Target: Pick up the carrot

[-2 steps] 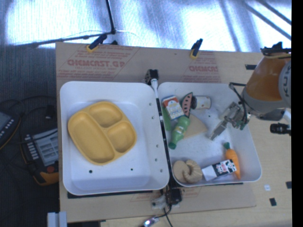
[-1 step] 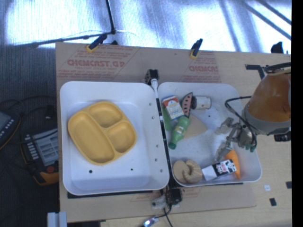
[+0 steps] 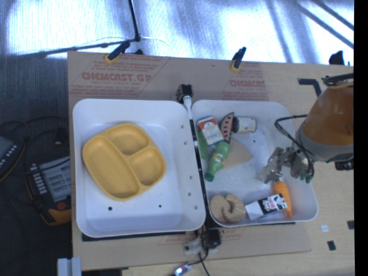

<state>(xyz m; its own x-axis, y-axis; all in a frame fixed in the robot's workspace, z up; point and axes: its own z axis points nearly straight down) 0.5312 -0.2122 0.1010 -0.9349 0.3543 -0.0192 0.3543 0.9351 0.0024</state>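
Over the right bin (image 3: 299, 117), my gripper (image 3: 280, 164) hangs just above the carrot (image 3: 282, 196), which lies by the right wall near the front; can't tell how it's set. A black-and-white carton (image 3: 268, 205) touches the carrot's left side, with a bagel (image 3: 227, 207) beyond. Green bottle (image 3: 218, 160), red box (image 3: 209, 130) and watermelon slice (image 3: 228, 125) crowd the left. Yellow divided plate (image 3: 123, 160) sits in the left bin (image 3: 92, 211).

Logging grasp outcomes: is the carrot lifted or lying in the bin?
Lying in the right bin: the carrot rests on its floor beside the gripper.
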